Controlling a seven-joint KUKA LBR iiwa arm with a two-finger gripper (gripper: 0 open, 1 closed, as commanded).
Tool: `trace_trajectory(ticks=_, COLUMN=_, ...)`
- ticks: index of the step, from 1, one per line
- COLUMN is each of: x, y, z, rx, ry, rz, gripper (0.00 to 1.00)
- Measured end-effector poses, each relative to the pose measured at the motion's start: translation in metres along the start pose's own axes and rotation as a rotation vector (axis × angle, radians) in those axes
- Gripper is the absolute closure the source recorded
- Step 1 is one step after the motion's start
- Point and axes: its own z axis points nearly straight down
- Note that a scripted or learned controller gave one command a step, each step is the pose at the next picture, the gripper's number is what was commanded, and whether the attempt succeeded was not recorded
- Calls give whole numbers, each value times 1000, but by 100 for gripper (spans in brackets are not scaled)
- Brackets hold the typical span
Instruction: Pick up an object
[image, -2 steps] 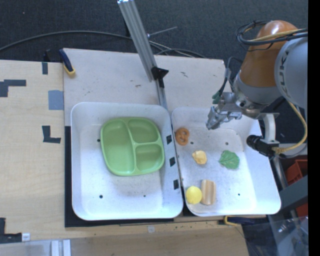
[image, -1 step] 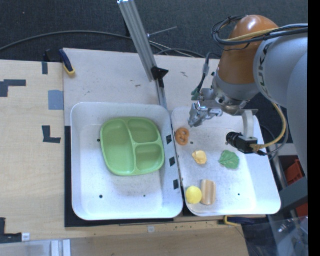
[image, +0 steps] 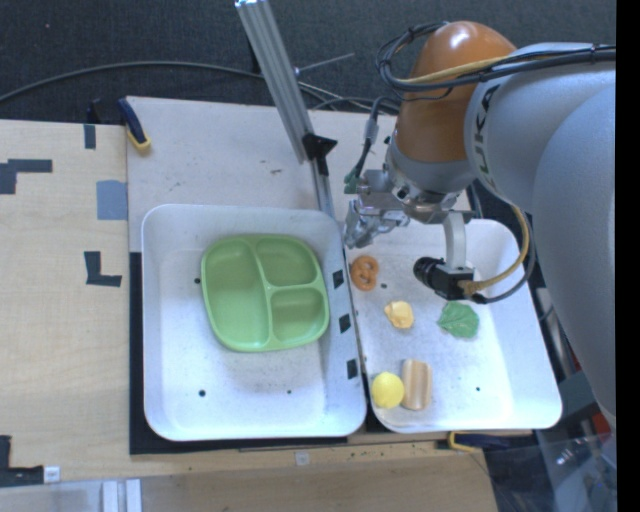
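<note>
My gripper (image: 358, 236) hangs over the far left corner of the right bin (image: 520, 395), just above and behind an orange pretzel-like piece (image: 364, 272). Nothing shows between its fingers. Further toward the front lie a small yellow-orange lump (image: 399, 315), a green leafy piece (image: 459, 320), a yellow ball (image: 387, 389) and a tan bread-like cylinder (image: 416, 384), the last two side by side near the bin's front left corner.
The left bin (image: 170, 400) holds a green divided plate (image: 266, 291). A slanted metal rail (image: 285, 90) runs from the top down to the divider between the bins. The grey arm covers the upper right of the view.
</note>
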Motion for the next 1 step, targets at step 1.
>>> trace_trajectory(ticks=1, x=50, y=2, z=23, rx=3, ry=-1, rz=0, gripper=100)
